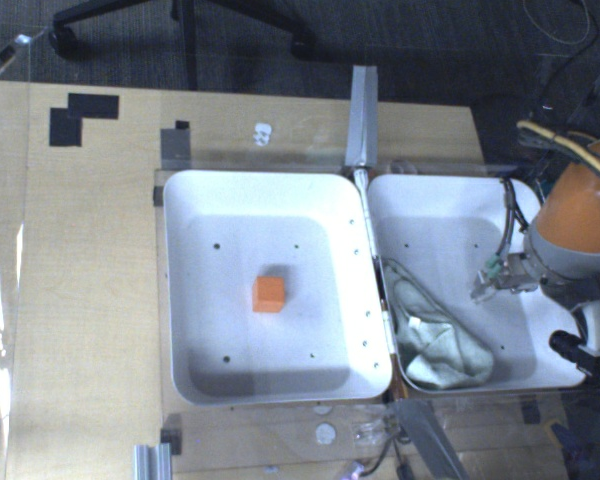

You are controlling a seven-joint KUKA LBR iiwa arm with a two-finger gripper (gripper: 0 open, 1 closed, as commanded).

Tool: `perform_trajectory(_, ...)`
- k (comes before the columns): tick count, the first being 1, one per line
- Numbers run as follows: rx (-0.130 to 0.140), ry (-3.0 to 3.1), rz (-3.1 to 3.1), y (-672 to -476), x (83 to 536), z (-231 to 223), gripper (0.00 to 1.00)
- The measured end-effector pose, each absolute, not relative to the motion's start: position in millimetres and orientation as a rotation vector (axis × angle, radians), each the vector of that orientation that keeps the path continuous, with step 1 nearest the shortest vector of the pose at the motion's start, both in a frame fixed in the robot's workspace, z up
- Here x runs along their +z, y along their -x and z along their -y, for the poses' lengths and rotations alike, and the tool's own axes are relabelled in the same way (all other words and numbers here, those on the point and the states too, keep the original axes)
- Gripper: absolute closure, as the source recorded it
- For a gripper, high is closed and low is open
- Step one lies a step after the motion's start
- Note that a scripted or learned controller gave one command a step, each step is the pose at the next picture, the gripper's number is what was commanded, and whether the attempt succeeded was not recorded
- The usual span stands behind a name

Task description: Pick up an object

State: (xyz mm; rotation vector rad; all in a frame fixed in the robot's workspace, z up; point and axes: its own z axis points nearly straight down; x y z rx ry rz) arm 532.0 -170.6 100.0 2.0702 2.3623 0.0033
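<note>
The pale wooden counter (70,298) runs along the lower edge of the view, with small metal fittings and a tangle of clear cable at its front rim. Two shallow white bins sit side by side on it, touching along a shared seam. The left bin (195,268) holds one orange cube (269,294), lying flat near the middle of its floor, well apart from every wall. The right bin (430,218) holds one crumpled grey-green cloth (435,343), bunched in its near-left corner against the seam.

The arm (580,218), grey with an orange band, reaches in from the right over the right bin. Its gripper (490,283) hangs above the bin's right half, near the cloth but apart from it, and well apart from the cube. Nothing sits between the fingers; whether they are spread or closed cannot be told from this angle.

Two black patches mark the counter's far-left corner, and a grey metal post (362,118) stands upright behind the seam. Beyond the counter lies dark carpet (430,28), with the black legs of one chair base (180,8) and a loop of thin cable.
</note>
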Motion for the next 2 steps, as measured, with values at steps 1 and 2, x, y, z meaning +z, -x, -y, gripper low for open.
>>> perform_trajectory(1,0.01,-2.493,-1.893,-560.6,90.5,148.3,1.0)
perform_trajectory(2,-0.005,-2.637,-1.71,-548.2,181.4,146.9,1.0)
